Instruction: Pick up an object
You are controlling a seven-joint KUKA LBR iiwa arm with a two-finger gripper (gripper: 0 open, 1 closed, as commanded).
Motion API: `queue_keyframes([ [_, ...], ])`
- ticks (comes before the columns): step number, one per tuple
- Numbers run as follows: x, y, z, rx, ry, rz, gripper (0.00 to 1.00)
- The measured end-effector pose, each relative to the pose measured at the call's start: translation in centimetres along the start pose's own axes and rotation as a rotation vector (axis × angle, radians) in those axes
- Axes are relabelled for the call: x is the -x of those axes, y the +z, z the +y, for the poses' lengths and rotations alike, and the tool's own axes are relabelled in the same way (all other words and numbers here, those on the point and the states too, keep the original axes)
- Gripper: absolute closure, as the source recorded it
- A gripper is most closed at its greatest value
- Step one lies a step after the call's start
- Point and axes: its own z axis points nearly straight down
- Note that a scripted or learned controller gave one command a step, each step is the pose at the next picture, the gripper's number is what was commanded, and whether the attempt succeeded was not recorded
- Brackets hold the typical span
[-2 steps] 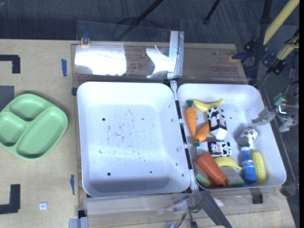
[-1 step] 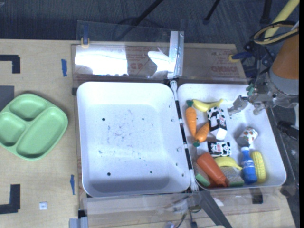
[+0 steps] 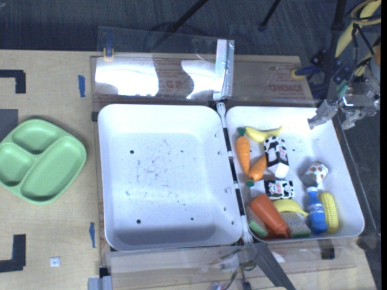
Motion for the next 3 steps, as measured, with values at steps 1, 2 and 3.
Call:
queue_keyframes([
  [1, -4.3, 18.5, -0.6, 0.004, -0.152, 0.0, 0.0],
  [2, -4.2, 17.4, -0.4, 0.008, -0.149, -0.001, 1.0],
  [3, -3.6, 18.4, -2.4, 0.007, -0.022, 0.002, 1.0],
])
